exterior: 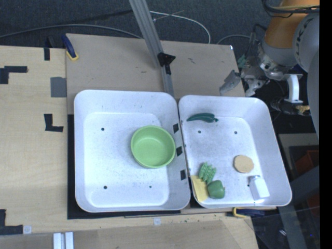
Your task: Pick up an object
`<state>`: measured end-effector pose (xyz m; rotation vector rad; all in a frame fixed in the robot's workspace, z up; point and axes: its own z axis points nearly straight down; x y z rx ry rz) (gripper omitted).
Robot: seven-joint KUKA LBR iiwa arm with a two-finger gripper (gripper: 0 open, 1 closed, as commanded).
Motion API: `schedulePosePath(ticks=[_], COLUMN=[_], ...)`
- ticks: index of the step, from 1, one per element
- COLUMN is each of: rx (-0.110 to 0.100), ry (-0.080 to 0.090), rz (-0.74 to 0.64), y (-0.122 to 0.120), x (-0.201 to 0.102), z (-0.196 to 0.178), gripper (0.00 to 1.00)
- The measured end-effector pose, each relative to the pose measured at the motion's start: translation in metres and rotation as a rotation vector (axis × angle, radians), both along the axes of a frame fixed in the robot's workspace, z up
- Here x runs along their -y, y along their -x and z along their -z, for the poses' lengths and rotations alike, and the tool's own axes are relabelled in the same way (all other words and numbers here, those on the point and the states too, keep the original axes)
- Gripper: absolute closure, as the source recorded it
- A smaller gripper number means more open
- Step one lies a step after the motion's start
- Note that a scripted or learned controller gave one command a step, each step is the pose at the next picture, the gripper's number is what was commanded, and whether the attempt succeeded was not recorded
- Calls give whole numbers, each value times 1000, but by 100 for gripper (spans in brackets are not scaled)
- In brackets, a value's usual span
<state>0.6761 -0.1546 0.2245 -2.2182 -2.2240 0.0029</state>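
While open and empty, tool (pixel 240 83) beyond right bin's (pixel 223 98) far rim, dark green pepper (pixel 202 118) near, inside.

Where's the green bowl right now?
The green bowl sits in the left bin, toward its right side, near the divide from the right bin.

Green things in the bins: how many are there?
4. A round green plastic bowl in the left bin; in the right bin, a dark green pepper, a light green leafy toy and a rounded green toy.
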Motion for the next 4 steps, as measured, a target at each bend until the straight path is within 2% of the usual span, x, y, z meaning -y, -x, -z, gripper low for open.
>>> schedulePosePath(ticks=[1,3,4], rx=[0,-4,5], ry=[0,0,1], rz=[0,0,1], y=[0,2,1], x=[0,-5,-5], z=[0,88,114], gripper=[0,0,0])
